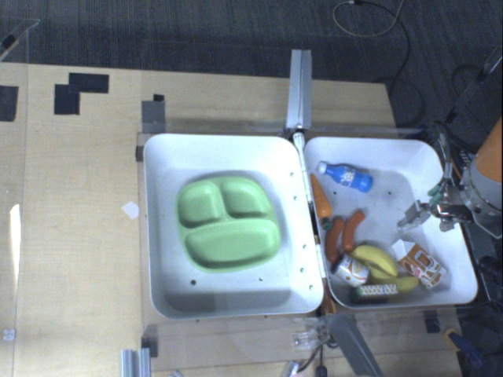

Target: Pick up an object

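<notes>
Pale wooden bench (71,234) carries two glossy white bins. I see my gripper (431,210) spread, holding nothing, above the right bin's (393,151) floor, near the curved yellow banana (376,261).

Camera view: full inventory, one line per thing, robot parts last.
Bins: 2, white, side by side on the bench.
Divided plate: 1, green, in the left bin.
Bottle: 1, blue with white cap, lying at the right bin's far side.
Carrot: 1, orange, along the right bin's left wall.
Sausages: 2, red-brown, below the carrot.
Banana: 1, yellow, right bin's near side.
Can: 1, white and orange, left of the banana.
Packet: 1, orange and white, near right corner.
Cable: 1, white, on the floor.
Gripper: 1, grey, over the right bin's right side.
</notes>
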Controlling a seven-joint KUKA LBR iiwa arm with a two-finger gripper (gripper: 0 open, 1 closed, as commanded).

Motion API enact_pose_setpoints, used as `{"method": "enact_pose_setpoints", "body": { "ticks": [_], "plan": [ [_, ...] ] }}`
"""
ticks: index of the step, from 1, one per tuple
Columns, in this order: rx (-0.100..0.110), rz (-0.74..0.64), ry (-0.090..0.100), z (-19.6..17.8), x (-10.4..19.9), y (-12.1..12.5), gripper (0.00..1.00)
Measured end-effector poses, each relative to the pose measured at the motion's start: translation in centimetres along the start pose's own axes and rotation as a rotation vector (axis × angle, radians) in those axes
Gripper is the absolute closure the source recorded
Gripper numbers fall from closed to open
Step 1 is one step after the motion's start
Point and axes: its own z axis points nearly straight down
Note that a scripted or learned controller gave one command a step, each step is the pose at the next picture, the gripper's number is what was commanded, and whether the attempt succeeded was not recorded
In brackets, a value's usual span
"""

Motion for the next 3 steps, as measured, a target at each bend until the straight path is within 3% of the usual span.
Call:
{"method": "enact_pose_setpoints", "body": {
  "ticks": [1,2,3],
  "plan": [
    [-0.003,-0.106,-0.001,10.3,-3.0,-0.8,0.0],
    [-0.009,-0.109,-0.003,9.2,-2.9,-0.5,1.0],
    [-0.004,-0.133,0.0,-5.3,6.1,1.3,1.0]
  ]
}}
